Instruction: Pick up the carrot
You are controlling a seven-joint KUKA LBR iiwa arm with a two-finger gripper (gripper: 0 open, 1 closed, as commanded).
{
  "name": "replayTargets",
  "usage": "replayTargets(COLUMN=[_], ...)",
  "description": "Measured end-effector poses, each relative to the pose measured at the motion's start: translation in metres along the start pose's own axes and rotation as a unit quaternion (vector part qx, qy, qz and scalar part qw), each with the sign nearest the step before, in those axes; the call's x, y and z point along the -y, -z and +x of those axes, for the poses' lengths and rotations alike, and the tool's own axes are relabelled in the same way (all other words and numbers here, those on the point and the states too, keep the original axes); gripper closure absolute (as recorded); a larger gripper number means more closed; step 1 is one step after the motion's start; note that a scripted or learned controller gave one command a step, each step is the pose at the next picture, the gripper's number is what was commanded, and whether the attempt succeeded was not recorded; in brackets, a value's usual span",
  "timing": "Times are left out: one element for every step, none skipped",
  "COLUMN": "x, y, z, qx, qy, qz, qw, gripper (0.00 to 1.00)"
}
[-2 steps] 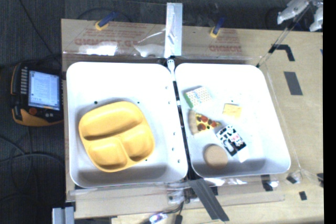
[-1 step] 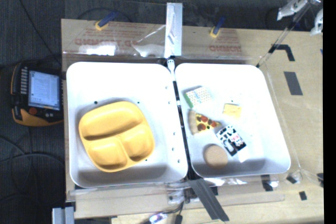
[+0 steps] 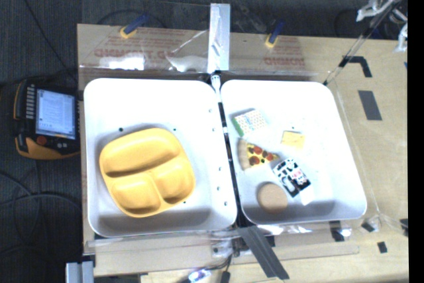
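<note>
My jaws (image 3: 383, 2) sit at the top right corner, state unreadable. Yellow divided tray (image 3: 147, 171) lies in left bin (image 3: 93, 142).

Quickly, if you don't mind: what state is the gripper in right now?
Gripper: cannot be told; it sits at the top right, away from the right bin.

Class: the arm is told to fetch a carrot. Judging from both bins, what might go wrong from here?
Nothing in the right bin plainly looks like a carrot; the pizza slice, with its orange spots, may be taken instead. The black-and-white toy and tan disc lie close together, so a grasp could nudge both.
</note>
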State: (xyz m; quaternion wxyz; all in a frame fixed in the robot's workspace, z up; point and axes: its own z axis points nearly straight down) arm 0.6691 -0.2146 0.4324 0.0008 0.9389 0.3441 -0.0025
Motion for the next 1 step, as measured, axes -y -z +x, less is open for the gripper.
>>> replayTargets(x=[0.011], y=[-0.0022], z=[-0.0131], qx=[0.0], qy=[-0.131], qz=[0.001], qw=[0.9914], gripper=[0.0])
